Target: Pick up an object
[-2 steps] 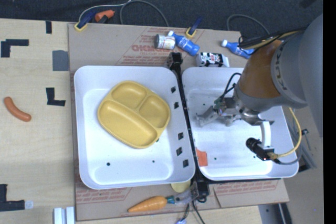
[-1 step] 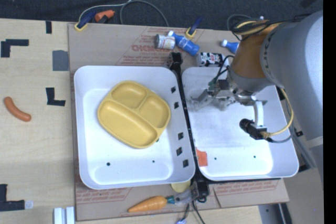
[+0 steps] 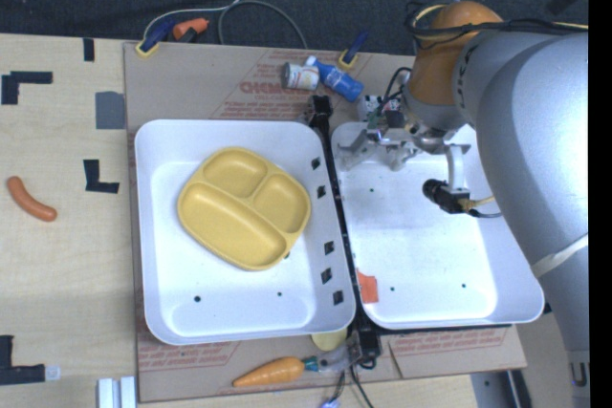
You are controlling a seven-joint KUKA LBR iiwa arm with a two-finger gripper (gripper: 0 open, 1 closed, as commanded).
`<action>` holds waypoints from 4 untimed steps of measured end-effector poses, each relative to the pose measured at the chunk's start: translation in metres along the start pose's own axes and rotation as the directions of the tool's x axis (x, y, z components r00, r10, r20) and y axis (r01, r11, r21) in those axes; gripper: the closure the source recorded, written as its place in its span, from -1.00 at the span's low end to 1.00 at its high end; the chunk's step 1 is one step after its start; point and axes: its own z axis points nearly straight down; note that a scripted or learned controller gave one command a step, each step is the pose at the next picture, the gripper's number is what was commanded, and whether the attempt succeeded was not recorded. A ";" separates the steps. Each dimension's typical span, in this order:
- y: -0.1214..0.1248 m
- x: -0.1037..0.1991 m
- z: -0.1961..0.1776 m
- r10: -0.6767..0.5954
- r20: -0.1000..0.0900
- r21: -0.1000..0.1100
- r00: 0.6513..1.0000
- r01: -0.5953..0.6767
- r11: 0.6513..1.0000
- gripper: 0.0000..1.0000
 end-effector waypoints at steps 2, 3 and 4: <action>-0.011 0.004 -0.011 0.002 0.003 0.001 1.000 -0.002 1.000 1.00; -0.011 0.005 -0.011 0.002 0.003 0.001 1.000 -0.002 1.000 -1.00; -0.015 0.002 0.000 0.002 0.001 0.002 1.000 -0.002 1.000 -1.00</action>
